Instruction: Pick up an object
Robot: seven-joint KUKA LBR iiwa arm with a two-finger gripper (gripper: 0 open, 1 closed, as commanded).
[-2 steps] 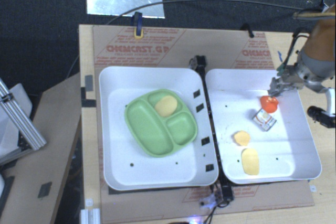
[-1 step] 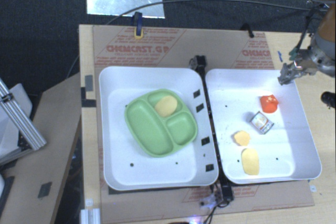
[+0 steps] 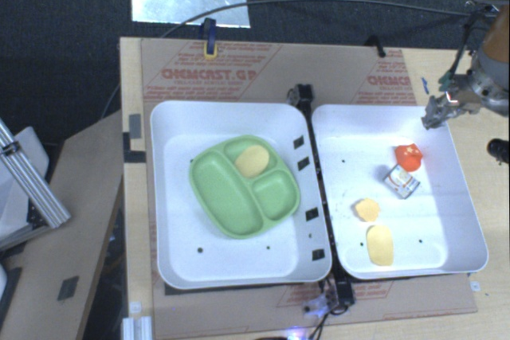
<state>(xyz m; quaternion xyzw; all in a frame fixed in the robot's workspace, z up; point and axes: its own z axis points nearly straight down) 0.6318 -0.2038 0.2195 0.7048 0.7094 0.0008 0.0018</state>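
The right bin (image 3: 351, 131) holds a red-orange object (image 3: 408, 156), a small silver-and-white packet (image 3: 402, 181) just below it, a small yellow chunk (image 3: 366, 209) and a longer yellow piece (image 3: 381, 244) near the front. My gripper (image 3: 437, 114) hovers at the bin's far right corner, above and to the right of the red-orange object, with nothing seen between its fingers. The arm enters from the right edge.
The left bin (image 3: 171, 171) carries a green divided plate (image 3: 223, 195) with a pale yellow item (image 3: 253, 162) in its upper compartment. A black divider with clips (image 3: 312, 171) runs between the bins. Cables cross the bench behind them.
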